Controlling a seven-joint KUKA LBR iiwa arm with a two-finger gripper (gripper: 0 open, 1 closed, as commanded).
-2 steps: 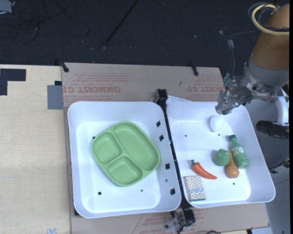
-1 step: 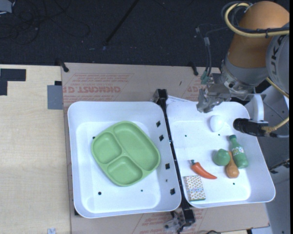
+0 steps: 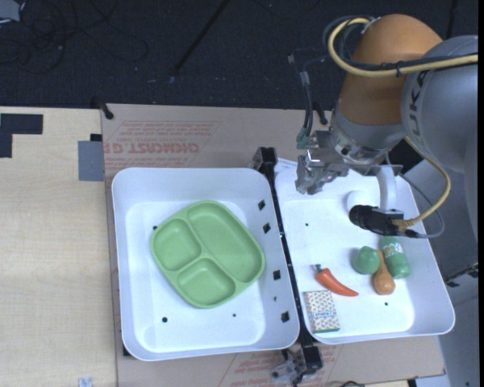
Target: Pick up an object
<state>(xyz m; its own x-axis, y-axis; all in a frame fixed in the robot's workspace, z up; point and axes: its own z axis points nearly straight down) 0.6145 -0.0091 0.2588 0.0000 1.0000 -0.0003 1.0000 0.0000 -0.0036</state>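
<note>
My gripper [image 3: 310,177] hangs over the far left corner of the right bin [image 3: 431,317], close to its back rim. In the near half of that bin lie a red-orange chili pepper [image 3: 335,281], a round green piece [image 3: 365,259], a green bottle-like item [image 3: 396,258], an orange piece [image 3: 384,281] and a small patterned packet [image 3: 321,311]. All of them sit well nearer the front than the gripper, and none touches it.
A green divided plate [image 3: 207,253] lies in the middle of the left bin [image 3: 137,329]. A black divider [image 3: 276,240] runs between the two bins. The arm's orange and grey body [image 3: 387,63] looms above the right bin's back edge.
</note>
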